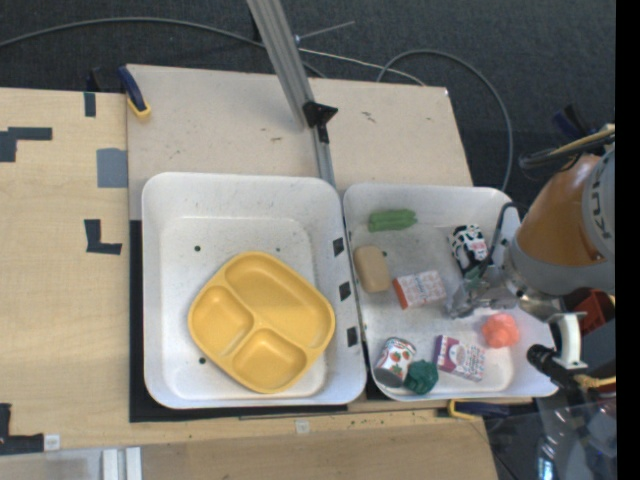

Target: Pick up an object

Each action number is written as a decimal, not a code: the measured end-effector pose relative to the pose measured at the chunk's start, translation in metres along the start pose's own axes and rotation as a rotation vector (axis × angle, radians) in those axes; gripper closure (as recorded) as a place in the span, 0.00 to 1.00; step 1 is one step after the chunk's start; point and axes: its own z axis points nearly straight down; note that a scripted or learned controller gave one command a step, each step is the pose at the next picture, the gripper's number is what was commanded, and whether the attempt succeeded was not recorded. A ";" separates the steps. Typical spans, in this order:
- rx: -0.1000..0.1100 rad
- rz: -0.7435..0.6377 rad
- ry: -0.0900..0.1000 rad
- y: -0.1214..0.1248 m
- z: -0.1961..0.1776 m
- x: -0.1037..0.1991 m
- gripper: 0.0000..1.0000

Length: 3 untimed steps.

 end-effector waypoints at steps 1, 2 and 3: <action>-0.005 0.001 -0.002 -0.004 -0.060 0.004 1.00; -0.007 0.000 -0.002 0.002 -0.121 0.008 1.00; -0.007 0.001 -0.003 0.005 -0.184 0.004 1.00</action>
